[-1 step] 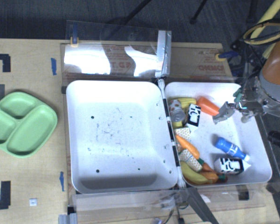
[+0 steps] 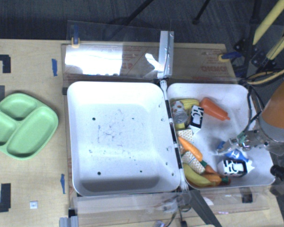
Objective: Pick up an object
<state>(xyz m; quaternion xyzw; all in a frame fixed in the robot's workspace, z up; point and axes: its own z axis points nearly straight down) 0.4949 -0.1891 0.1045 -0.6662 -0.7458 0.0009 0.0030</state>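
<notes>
The right bin [image 2: 236,94] holds a pile of toy food. An orange carrot [image 2: 214,109] lies at its back, next to a yellow banana [image 2: 187,103] and a black-and-white packet [image 2: 196,116]. Along the left wall lie a second carrot [image 2: 190,147] and another banana [image 2: 198,177]. A blue-and-white object [image 2: 236,166] sits at the front right. My gripper [image 2: 238,142] hangs low over the bin's right half, just above and behind that blue-and-white object, with small blue bits beside it. The arm's orange band [image 2: 279,110] is at the right edge.
The left bin [image 2: 118,136] adjoins the right one along a shared wall. A green divided plate [image 2: 22,125] rests on the bench far left. A clear plastic panel [image 2: 118,56] stands behind the bins. Cables and stands crowd the back right.
</notes>
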